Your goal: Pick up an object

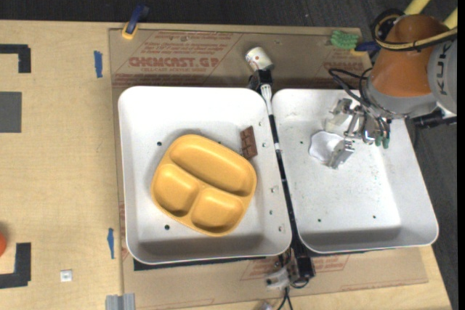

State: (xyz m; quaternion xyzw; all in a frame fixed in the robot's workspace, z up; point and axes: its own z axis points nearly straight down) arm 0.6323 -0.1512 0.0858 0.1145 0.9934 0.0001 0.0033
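The yellow divided plate (204, 184) lay in the left bin (138, 156), a small brown block (248, 142) just beside its rim. Farther off, over the right bin (407, 214), the gripper (341, 145) hung by something pale (321, 147); I could not tell whether it gripped. It risked closing on nothing.

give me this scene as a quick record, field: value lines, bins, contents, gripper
left bin: holds a yellow divided tray lying at a slant, and a small brown block at the tray's upper right, near the bin's right wall
right bin: the gripper is over its upper part; a pale, translucent item lies beside the fingertips
gripper: reaching in from the right, low over the right bin
finger state: cannot tell
held object: none seen between the fingers
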